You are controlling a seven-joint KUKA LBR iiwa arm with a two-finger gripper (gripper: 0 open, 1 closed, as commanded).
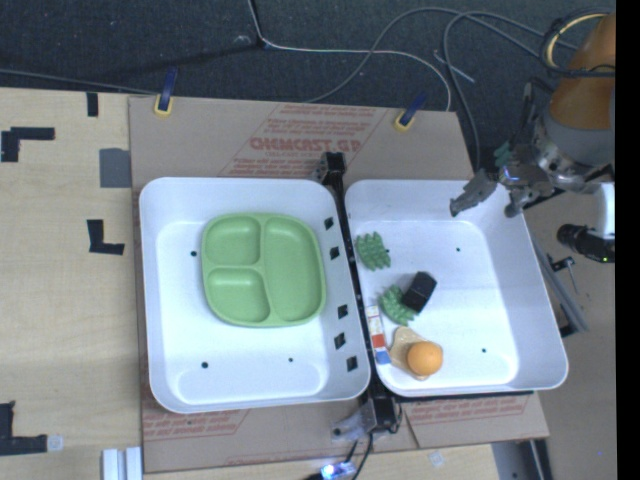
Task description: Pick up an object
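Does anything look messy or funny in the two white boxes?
A little. In the right bin the small things crowd against the left wall: the orange ball, a black block leaning on a green piece, another green piece. The green divided plate lies flat in the left bin. Nothing looks broken or spilled.

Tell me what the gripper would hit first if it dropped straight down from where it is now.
Probably the bare floor of the right bin near its back right corner. The gripper hangs there, well away from the objects, though depth is hard to judge.

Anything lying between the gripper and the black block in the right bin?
No. In the camera view, bare white bin floor separates the gripper from the black block.
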